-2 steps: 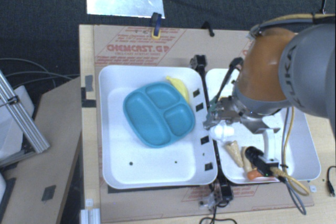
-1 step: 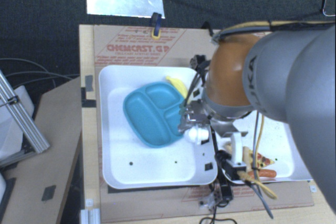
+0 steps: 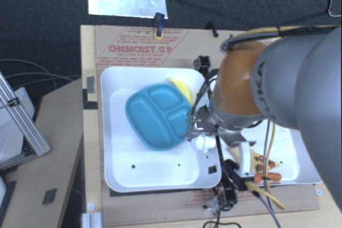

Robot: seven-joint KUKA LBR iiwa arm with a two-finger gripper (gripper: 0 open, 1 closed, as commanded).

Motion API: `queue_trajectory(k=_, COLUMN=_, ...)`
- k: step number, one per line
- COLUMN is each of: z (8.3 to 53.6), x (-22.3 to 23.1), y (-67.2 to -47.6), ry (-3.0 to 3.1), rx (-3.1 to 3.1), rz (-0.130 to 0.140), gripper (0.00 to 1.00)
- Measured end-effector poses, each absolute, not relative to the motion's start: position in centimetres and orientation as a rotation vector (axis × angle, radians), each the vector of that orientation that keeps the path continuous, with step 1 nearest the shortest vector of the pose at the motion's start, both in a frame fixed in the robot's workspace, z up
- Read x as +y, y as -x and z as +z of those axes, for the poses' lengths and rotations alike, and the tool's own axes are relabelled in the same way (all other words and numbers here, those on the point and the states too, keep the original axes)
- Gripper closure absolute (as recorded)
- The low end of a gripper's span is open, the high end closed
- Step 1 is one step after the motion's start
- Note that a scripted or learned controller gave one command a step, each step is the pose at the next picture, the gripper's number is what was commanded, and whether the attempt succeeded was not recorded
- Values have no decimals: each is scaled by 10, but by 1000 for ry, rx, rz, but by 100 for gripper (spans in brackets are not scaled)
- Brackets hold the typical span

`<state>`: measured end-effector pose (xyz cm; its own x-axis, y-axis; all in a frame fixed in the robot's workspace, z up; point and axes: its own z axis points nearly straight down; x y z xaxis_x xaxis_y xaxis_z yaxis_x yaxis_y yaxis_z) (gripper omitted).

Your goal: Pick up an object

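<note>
We see the blue tray [image 3: 158, 115] lying flat in the left bin [image 3: 123, 168], its long axis running from upper right to lower left, with the gripper [image 3: 196, 128] at its right edge, grip state impossible to tell.

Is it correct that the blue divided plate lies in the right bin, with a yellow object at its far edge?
Not quite. The camera view shows the blue divided plate lying in the left bin, not the right one. The rest holds: a yellow object sits at its far edge, partly under the plate.
</note>
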<state>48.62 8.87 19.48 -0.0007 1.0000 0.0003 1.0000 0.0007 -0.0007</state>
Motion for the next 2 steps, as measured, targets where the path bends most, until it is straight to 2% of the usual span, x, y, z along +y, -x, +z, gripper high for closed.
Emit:
queue_trajectory(k=1, z=288, x=144, y=-549, ry=2216, rx=-2238, rz=-22, gripper=100)
queue_trajectory(k=2, z=306, x=184, y=-494, ry=2209, rx=-2231, rz=-4, gripper=100)
